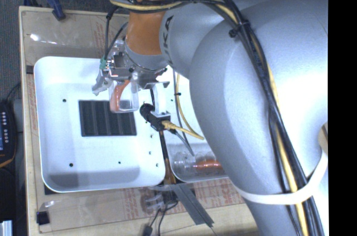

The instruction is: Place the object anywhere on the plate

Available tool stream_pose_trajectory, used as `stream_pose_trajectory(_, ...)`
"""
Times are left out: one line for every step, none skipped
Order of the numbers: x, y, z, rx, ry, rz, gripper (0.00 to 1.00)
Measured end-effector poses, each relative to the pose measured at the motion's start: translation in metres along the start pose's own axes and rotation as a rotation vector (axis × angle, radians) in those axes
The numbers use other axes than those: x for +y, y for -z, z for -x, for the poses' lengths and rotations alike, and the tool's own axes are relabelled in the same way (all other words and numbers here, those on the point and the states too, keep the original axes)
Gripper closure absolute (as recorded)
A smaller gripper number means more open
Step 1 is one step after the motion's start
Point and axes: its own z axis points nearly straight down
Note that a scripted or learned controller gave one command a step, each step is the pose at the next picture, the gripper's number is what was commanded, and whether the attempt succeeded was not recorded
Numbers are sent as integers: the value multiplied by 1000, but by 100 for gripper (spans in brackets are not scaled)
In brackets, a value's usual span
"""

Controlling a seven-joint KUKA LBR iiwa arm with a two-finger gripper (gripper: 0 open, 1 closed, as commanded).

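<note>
Above the dark ridged plate (107,118), near its upper right corner, hangs the tool (124,96); a clear, orange-tinted object (124,100) sits between its fingers, so it is closed on that piece; the object overlaps the plate's upper right edge; the plate lies flat on the floor of the left white bin (56,118); right of the plate, the grey arm (245,90) covers most of the right bin (192,171), where a clear tube-like item (195,164) lies.

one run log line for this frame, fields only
gripper: over left bin | holding: unclear | dark plate: bare, below gripper | clear object: right bin
</note>
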Motion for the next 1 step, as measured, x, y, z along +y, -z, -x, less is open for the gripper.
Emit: stream_pose_trajectory(-9,-93,-17,1,-275,-1,0)
